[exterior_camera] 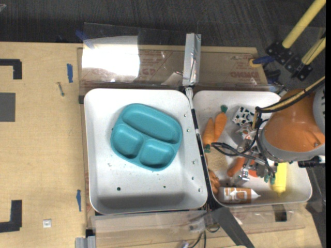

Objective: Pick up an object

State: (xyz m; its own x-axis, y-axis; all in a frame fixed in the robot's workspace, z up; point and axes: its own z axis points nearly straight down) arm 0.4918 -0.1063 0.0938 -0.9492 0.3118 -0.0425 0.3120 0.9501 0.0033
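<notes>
orange carrots (216, 128) crowd the claw (248, 161) — teal tray (146, 136) well apart.

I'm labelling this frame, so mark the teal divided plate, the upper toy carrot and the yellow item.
teal divided plate (146, 135), camera view, on its central ridge.
upper toy carrot (220, 124), camera view, on its orange body.
yellow item (280, 179), camera view, on its middle.

Right bin's clutter — two carrots (216, 128) leaning upright, a yellow piece (280, 180), an orange-labelled tube (239, 194) lying flat.
</notes>
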